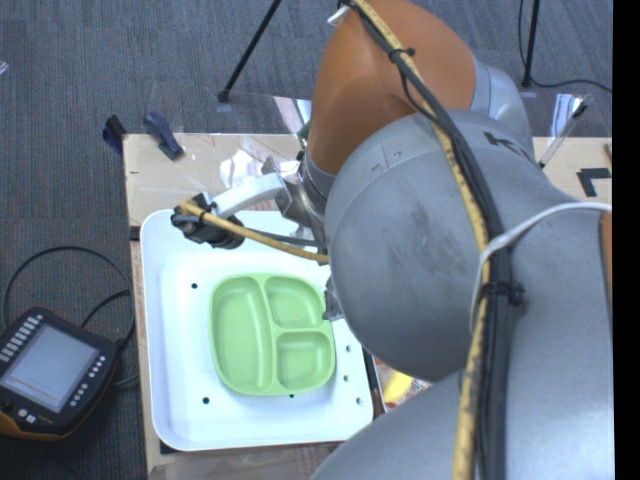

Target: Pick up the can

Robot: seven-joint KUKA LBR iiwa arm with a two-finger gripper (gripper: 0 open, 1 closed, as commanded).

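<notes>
My grey arm with its orange band (395, 58) reaches in from the right and covers nearly all of the right bin. The wrist and gripper (297, 206) hang over the far right corner of the left bin (175, 368), and the arm's bulk hides the fingertips. Whatever lies under the arm is hidden, so I cannot tell where the can stands relative to the gripper.
A green divided plate (270, 333) lies in the middle of the left bin. A small yellow-orange thing (398, 388) peeks out below the arm in the right bin. Crumpled clear wrap (240, 166) and a blue clamp (160, 133) rest on the bench behind the bins.
</notes>
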